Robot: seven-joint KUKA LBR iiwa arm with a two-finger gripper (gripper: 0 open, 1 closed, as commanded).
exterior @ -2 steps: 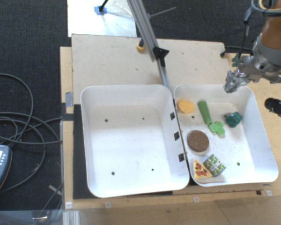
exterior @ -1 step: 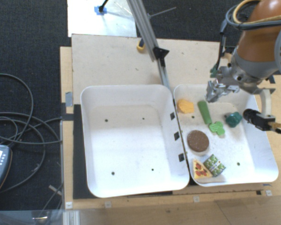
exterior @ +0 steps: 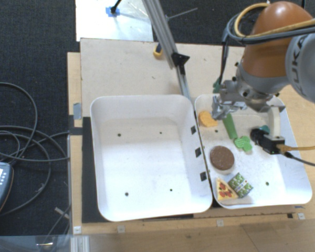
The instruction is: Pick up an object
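My gripper (exterior: pixel 218 111) hangs over the far left part of the right bin (exterior: pixel 299 185), just above and to the right of a small orange piece (exterior: pixel 206 120). A long green tool-shaped toy (exterior: pixel 235 133) lies slantwise right beside the gripper, its head toward the bin's middle. Nearer the front sit a round brown disc (exterior: pixel 221 157), a pizza-slice toy (exterior: pixel 225 189) and a small green patterned block (exterior: pixel 241 185). Nothing shows between the fingers, and their stance is hidden by the wrist.
The left bin (exterior: pixel 102 109) lies beside the right one, separated by a shared rim with black clips. A grey pole (exterior: pixel 165 33) slants down to the bins' far junction. A black fitting with cable (exterior: pixel 265 139) hangs over the right bin. Cables lie on the floor at left.
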